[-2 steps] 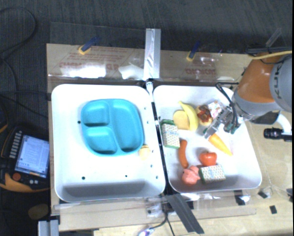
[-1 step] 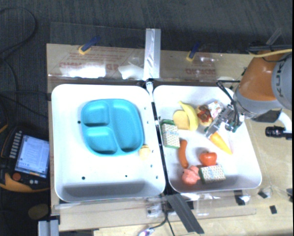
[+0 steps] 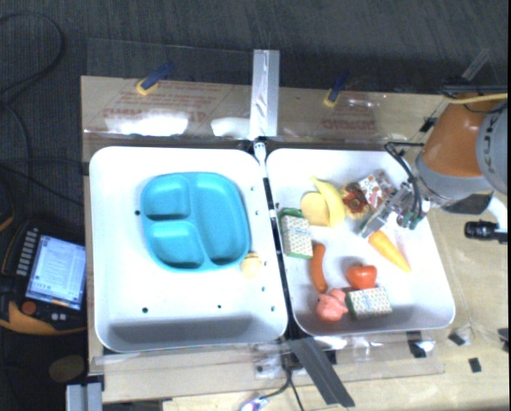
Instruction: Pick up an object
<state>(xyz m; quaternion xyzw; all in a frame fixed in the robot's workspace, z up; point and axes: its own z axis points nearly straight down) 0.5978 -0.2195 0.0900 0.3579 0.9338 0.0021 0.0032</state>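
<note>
1. We are watching the grey arm reaching in from the right over the right bin, its gripper hanging low among the toy food near the bin's far right side.
2. We are seeing the metal tips crowding a shiny wrapped packet and sitting just above an orange carrot; how far apart the fingers are standing, and whether anything is caught between them, we cannot tell from this slanted look.
3. We are counting other candidates close by: a yellow banana, a green carton, a red sausage, a tomato, a pink piece and a speckled box.
4. We are noting the left bin carrying a blue divided tray and a small pale piece.
5. We are judging the risk as a glancing grab: with packet and carrot lying so near each other, the tips could be nudging one aside or pinching slippery foil that slides free on lifting.
</note>
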